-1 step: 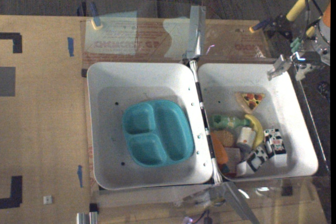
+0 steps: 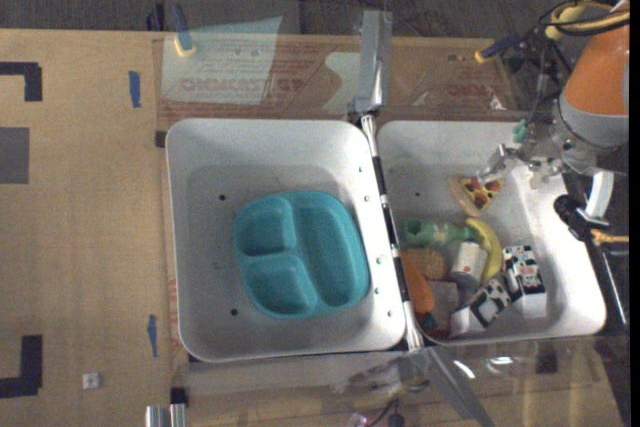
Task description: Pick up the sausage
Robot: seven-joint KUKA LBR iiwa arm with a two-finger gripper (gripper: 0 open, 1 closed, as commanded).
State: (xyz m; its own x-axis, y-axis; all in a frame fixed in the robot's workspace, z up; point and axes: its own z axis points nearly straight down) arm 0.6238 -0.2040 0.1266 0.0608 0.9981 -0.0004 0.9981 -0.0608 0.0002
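Print in view, none of it readable

A clear sheet [image 2: 235, 65] lying on the worktop [image 2: 80, 215] behind the left bin [image 2: 190, 155] carries reddish lettering, upside down and too blurred to spell out. A second patch of reddish print [image 2: 465, 93] sits behind the right bin [image 2: 575, 310], just as smeared. The small black-and-white cartons [image 2: 522, 272] show only blotches, no words.

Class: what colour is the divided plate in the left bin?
Teal, seen in the camera view: divided plate.

Right bin [image 2: 560, 310] front crowded (toys [image 2: 470, 275] heaped); back open.
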